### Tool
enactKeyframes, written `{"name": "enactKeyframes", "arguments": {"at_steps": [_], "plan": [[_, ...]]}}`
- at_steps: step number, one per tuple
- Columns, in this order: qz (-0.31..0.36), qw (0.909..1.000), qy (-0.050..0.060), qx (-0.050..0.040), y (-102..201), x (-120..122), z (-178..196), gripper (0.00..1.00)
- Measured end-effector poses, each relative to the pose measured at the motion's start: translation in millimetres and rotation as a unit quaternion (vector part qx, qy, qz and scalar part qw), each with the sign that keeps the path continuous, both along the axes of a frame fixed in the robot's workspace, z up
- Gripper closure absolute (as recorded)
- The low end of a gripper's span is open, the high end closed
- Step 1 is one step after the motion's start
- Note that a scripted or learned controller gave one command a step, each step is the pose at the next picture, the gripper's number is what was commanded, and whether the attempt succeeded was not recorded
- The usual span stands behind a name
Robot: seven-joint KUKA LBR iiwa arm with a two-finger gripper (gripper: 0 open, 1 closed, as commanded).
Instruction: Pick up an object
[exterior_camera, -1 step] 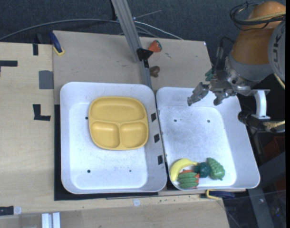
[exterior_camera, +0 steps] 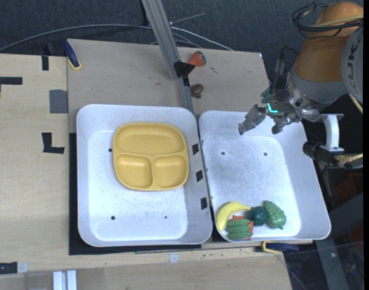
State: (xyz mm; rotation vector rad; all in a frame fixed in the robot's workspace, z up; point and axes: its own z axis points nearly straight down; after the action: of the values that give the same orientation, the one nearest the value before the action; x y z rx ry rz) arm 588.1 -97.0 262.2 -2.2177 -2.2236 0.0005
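Gripper (exterior_camera: 265, 123) spread wide, holding nothing, above the right bin's (exterior_camera: 257, 168) far edge, toy food (banana (exterior_camera: 228, 211), green vegetables (exterior_camera: 273, 215)) heaped at its near edge, yellow divided plate (exterior_camera: 151, 156) in the left bin (exterior_camera: 94, 180)

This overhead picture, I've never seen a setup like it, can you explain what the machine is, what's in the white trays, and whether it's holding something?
The camera is fixed above a bench and looks down at a slant. The grey robot arm with an orange band reaches in from the right. Its two-finger tool hangs open over the far edge of the right shallow white bin with nothing between its fingers. In that bin's near corner lies a cluster of small toy foods: a yellow plastic banana, a green leafy vegetable toy and a green and red vegetable toy. The left shallow white bin holds a yellow plastic divided plate.
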Motion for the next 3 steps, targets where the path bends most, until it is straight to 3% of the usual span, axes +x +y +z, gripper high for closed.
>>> {"name": "enactKeyframes", "arguments": {"at_steps": [1,3], "plan": [[-0.001,1.0,0.003,-0.0003,10,2,-58,0.0],[-0.001,1.0,0.004,-0.0002,-1,-10,-160,0.0]]}}
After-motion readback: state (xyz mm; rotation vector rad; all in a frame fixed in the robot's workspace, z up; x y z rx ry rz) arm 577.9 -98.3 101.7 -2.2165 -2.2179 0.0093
